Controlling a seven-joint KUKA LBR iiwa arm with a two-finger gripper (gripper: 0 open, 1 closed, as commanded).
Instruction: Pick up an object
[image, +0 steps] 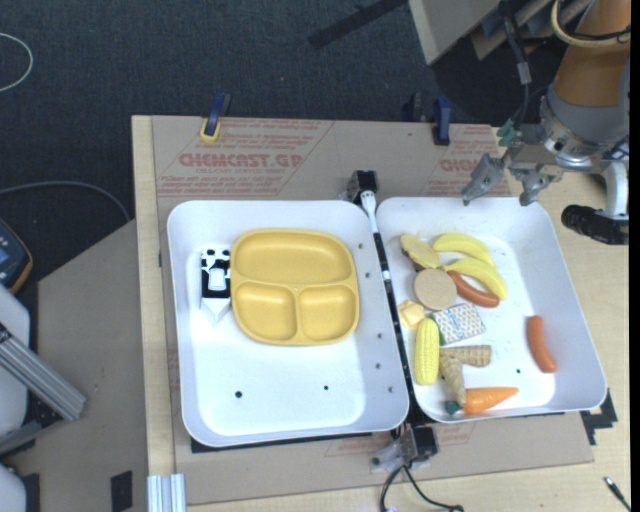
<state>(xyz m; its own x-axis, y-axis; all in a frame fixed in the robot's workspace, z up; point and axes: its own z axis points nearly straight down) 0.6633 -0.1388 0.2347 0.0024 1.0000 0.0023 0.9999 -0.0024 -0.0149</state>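
Gripper (505, 182) spread, empty, upper right above right bin (570, 300). Lone sausage (541, 343): likely light, rigid, slick plastic; pinch mid-length across width.

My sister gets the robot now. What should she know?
Gripper: open, holding nothing, up above the far edge of the right bin.
Toy food lies in that bin: bananas, corn, carrot, two sausages.
Left bin: a yellow tray and a small black-and-white thing.
Done: nothing picked yet.
Left: go down, grab one object, lift it.
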